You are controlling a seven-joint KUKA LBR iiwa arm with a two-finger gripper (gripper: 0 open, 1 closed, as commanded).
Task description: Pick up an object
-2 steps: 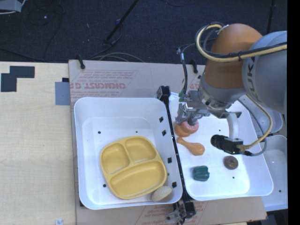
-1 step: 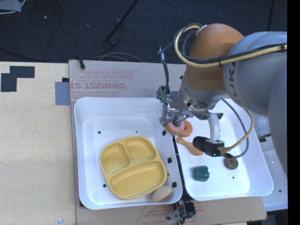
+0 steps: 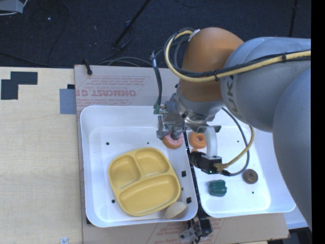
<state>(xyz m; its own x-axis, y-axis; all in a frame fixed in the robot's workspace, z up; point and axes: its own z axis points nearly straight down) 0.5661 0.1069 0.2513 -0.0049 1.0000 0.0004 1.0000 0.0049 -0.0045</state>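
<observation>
Gripper (image 3: 171, 132) sits low over the left bin (image 3: 94, 136), near its right wall, right at a pink donut (image 3: 173, 142). Jaw state: cannot tell, the wrist hides it, and a grip on the donut can't be confirmed. Donut looks like a light, stiff toy ring; best taken across the ring's body, or one finger through the hole. Tight spot: the bin divider is just beside it, an orange donut (image 3: 197, 140) just across in the right bin, yellow tray (image 3: 144, 181) near below. Open room lies up-left.
</observation>
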